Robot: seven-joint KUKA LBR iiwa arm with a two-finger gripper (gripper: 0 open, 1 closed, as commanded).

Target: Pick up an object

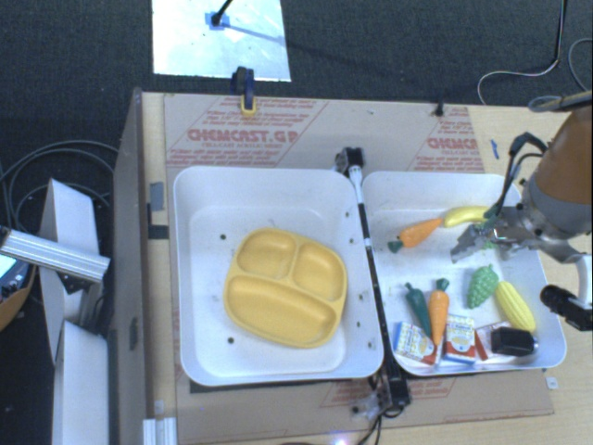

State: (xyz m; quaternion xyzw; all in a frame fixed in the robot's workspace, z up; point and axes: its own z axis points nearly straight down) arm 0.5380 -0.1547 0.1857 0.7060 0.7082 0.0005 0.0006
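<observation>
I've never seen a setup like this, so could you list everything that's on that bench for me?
Bins: 2, white, side by side on the bench, left bin, right bin.
Divided tray: 1, yellow, in the left bin.
Banana: 1, yellow, top of the right bin.
Carrots: 2, orange, one beside the banana, one lower down.
Green pepper: 1, dark green, left of the lower carrot.
Bumpy green item: 1, centre right.
Corn cob: 1, yellow, right side.
Small cartons: 2, white with red and blue print, bottom edge.
Black item: 1, bottom right corner.
Gripper: 1, grey, above the right bin, near the banana.
</observation>
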